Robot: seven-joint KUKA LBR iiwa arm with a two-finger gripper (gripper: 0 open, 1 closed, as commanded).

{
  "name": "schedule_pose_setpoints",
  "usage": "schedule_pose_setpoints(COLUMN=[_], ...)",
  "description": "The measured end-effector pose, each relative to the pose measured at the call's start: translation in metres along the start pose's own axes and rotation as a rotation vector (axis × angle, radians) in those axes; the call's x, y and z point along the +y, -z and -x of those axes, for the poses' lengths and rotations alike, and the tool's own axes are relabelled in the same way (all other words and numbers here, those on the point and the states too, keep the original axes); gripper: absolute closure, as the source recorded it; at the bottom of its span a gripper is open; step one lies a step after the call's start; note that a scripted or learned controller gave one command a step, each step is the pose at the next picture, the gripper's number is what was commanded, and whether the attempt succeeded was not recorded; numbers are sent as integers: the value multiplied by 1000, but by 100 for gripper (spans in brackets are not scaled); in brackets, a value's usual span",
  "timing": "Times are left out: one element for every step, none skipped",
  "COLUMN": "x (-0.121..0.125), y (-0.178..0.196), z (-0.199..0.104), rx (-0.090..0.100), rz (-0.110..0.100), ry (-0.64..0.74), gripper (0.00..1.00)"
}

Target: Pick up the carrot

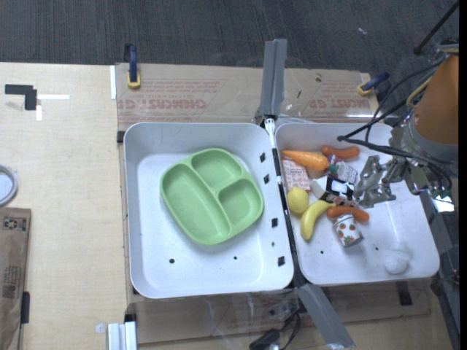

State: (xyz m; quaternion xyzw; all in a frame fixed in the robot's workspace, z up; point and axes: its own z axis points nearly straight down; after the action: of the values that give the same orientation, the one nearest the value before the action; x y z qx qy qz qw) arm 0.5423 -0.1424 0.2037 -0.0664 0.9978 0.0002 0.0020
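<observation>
Toward the right side of the bench, the right bin holds a loose cluster of toy food, and the carrot lies near its upper left corner, long axis roughly across the view, with its fatter end to the right and its tip pointing at the wall shared with the left bin. Just beside it to the right is a smaller orange-red piece, and below it sit a printed packet, a lemon, a banana, another orange-red piece and a small can. The left bin carries a green divided plate and nothing else of note. The gripper hangs over the middle of the right bin, to the right of and below the carrot and apart from it, close above the cluttered items; nothing can be seen between its fingers, and whether they stand wide or narrow cannot be told from this slanted view. As a judgement, the task is at an early stage: the carrot rests in the bin, ungrasped, so the approach, the closing on the carrot and the lift are all left to do. The neighbouring orange-red piece looks easy to grab by mistake.
</observation>
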Motion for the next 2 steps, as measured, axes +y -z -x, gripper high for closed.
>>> schedule_pose_setpoints(x=[103, 103], y=[37, 46], z=[-30, -29], rx=[2, -1], rz=[2, 3], ry=[305, 301], gripper=[100, 100])
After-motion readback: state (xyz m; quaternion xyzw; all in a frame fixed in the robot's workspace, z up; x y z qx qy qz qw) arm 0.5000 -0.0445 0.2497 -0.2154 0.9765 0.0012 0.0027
